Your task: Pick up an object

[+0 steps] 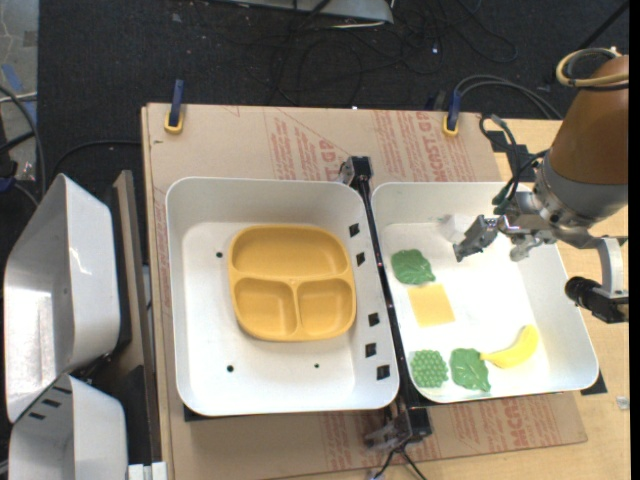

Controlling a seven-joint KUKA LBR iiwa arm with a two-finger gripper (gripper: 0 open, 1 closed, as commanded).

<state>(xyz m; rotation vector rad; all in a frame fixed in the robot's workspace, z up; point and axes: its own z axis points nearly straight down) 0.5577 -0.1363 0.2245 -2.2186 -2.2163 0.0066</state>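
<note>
Five Food Pieces Lay in the Right Bin

My tool (pixel 497 238) hung over the right bin (pixel 560 298), its prongs apart and holding nothing. Below it lay a leafy green (pixel 411 266), a cheese slice (pixel 432 305), broccoli (pixel 429 368), another green (pixel 468 368) and a banana (pixel 513 349). Left of that bin sat a yellow tray (pixel 293 281).

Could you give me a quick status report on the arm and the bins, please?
Gripper open, above right bin, holding nothing. Banana, cheese slice, greens lying loose. Nothing in the way.
</note>
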